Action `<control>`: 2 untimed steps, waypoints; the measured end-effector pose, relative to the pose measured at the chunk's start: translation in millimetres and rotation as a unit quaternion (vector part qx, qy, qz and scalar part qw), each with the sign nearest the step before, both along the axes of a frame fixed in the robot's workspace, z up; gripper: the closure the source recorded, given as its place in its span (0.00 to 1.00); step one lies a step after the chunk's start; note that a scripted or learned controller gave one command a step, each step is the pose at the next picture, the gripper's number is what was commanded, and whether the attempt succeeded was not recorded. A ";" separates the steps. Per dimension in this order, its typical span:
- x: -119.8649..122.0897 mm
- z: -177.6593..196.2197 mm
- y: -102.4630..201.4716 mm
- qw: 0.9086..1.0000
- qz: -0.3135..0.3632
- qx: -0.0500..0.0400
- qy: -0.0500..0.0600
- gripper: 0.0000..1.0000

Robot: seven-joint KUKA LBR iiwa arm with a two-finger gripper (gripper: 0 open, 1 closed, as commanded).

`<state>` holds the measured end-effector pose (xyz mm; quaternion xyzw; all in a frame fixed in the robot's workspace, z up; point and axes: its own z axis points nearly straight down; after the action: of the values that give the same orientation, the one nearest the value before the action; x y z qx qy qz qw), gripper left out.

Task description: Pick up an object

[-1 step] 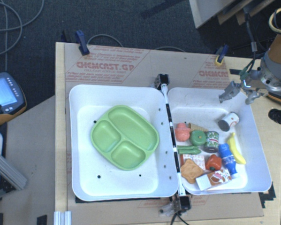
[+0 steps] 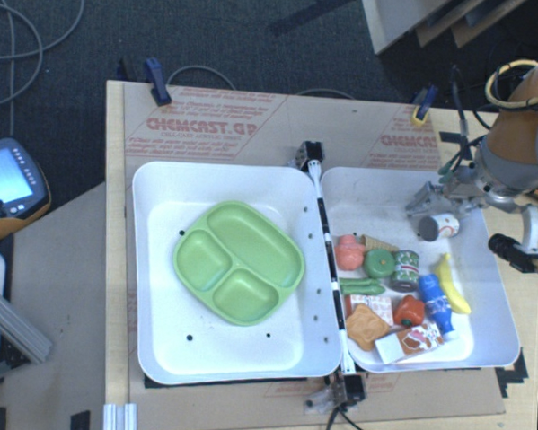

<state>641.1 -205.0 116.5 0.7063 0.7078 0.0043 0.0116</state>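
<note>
Currently gripper (image 2: 437,226) is hovering over right bin's (image 2: 496,343) far end, jaw state unclear; approach step, needing descent toward toy pile (image 2: 400,297).

Even, bright overhead light, white bins (image 2: 150,248) slightly washed out, soft faint shadows, dark floor (image 2: 62,37) underexposed, mild overall softness, small toys blurry

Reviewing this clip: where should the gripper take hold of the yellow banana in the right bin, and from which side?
Probably mid-length on the banana, from above, fingers across its narrow width. Its right side faces bare bin floor; the blue bottle crowds its left.
</note>
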 end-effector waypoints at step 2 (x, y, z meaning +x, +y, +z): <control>-82.9 -32.2 27.8 1.000 -0.002 0.006 0.014 0.00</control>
<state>558.3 -177.2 84.4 0.7080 0.7062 -0.0012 -0.0029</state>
